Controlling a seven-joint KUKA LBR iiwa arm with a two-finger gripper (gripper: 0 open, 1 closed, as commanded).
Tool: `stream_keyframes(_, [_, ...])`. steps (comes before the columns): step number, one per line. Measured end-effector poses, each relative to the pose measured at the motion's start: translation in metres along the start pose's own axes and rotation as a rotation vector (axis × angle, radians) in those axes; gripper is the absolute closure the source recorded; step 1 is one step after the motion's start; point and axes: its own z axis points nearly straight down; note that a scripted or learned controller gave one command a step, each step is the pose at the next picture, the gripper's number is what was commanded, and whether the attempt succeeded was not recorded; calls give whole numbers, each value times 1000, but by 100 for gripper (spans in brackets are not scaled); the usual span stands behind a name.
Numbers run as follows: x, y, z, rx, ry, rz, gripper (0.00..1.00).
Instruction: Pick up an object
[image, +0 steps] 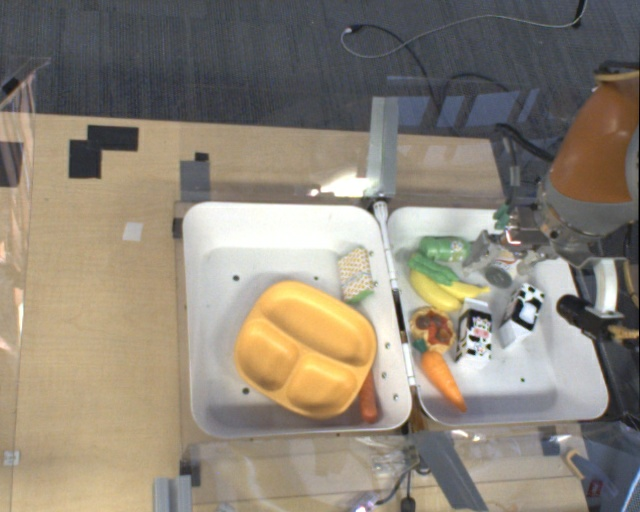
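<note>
As the arm (595, 150) bends over the right bin (575, 385), pincer (497, 268) low by banana (445, 291), spread unclear

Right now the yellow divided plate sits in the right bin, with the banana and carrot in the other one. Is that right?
Not quite. The camera view shows the yellow plate in the left bin. The banana and carrot lie in the other one, the right bin.

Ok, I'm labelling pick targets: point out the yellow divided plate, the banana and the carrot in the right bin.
yellow divided plastic plate (303, 348), camera view, centre ridge.
yellow banana (443, 291), camera view, middle of curve.
orange carrot (441, 378), camera view, mid-body.
</note>
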Motion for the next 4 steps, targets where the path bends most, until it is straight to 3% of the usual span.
stream_keyframes(1, [-44,-36,-50,-4,-2,-23,0])
stream_keyframes(2, [-61,-82,-37,-1,-1,246,0])
stream_keyframes(3, [-86,-56,101,1,0,87,0])
stream_keyframes(4, [-86,-56,100,0,0,87,0])
